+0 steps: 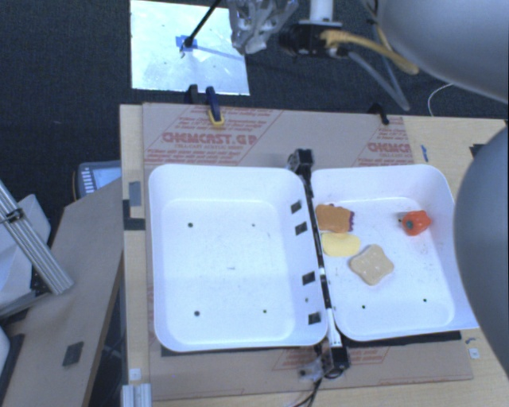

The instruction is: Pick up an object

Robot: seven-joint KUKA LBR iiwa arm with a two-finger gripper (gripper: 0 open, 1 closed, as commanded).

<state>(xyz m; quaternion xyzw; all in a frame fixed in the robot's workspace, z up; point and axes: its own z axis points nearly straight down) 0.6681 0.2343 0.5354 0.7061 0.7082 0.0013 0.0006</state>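
1. Camera view looks down at a slant on a table [262,127] covered by a brown sheet printed with red lettering; two shallow white bins sit on it side by side, touching along a central seam.
2. The left bin [159,262] takes up the centre-left of the frame; small dark dots mark its floor.
3. The right bin [441,310] holds four objects, all in its upper half: an orange-brown piece with a purple edge [334,218] near the seam; a pale yellow flat piece [341,244] just below it, touching or nearly so; a tan bread-shaped piece [371,264] just beside the yellow one, lower right; a small orange-red object [414,222] well apart, toward the bin's right side.
4. The end effector [256,24] hangs at the top centre of the frame, above the table's far edge and well away from the objects; whether it is spread or pressed together I cannot tell; nothing is visibly pinched.
5. The grey arm [453,36] fills the upper right corner; yellow and grey cables [374,48] run along it.
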